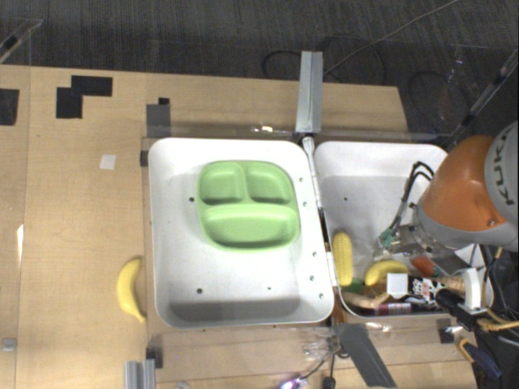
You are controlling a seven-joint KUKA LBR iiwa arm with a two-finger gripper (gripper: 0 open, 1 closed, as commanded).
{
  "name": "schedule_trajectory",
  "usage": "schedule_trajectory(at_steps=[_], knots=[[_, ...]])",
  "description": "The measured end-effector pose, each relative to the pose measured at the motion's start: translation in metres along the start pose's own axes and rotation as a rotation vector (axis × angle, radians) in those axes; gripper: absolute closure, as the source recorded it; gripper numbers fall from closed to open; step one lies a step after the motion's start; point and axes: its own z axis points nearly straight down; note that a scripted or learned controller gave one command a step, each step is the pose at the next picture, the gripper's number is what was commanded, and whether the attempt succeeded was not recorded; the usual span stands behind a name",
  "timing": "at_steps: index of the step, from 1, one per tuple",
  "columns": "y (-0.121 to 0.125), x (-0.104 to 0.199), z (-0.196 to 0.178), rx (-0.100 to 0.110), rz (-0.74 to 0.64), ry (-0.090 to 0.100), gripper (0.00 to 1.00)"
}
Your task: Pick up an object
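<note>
A banana (130, 288) lies on the bench (73, 217), outside the bins and just beside the left bin (162, 217). It is well apart from the arm, so I judge it no likely target. The left bin holds a green tray (246, 203) with three compartments, lying flat near the bin's middle.

In the right bin (357, 177), a corn cob (343, 258) lies along the left wall. Just right of it, a second banana (383, 272) sits in a heap of small things in the near corner, among them a white block (396, 284) and a dark marker (397, 305). The arm (470, 193) hangs over this heap, and its wrist hides the gripper, so I cannot tell whether the tool is wide, narrow or holding anything.

The risks, as I judge them, come from the crowding. The things touch or overlap, so a descent may land on two at once, or push one aside and close on nothing. The second banana is curved and smooth and could slip out. The heap lies close to the near wall, so the tool could strike the rim. The cables (409, 189) by the wrist could snag.

A dark item with pale marks lies at the heap's right, but no writing or brand is legible.
</note>
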Motion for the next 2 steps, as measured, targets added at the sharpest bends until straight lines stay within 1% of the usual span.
schedule_trajectory(at_steps=[1, 2], knots=[[0.0, 0.0, 0.0, 0.001, 0.0, 0.0, 0.0], [0.059, -0.002, 0.013, 0.012, -0.054, 0.001, 0.0]])
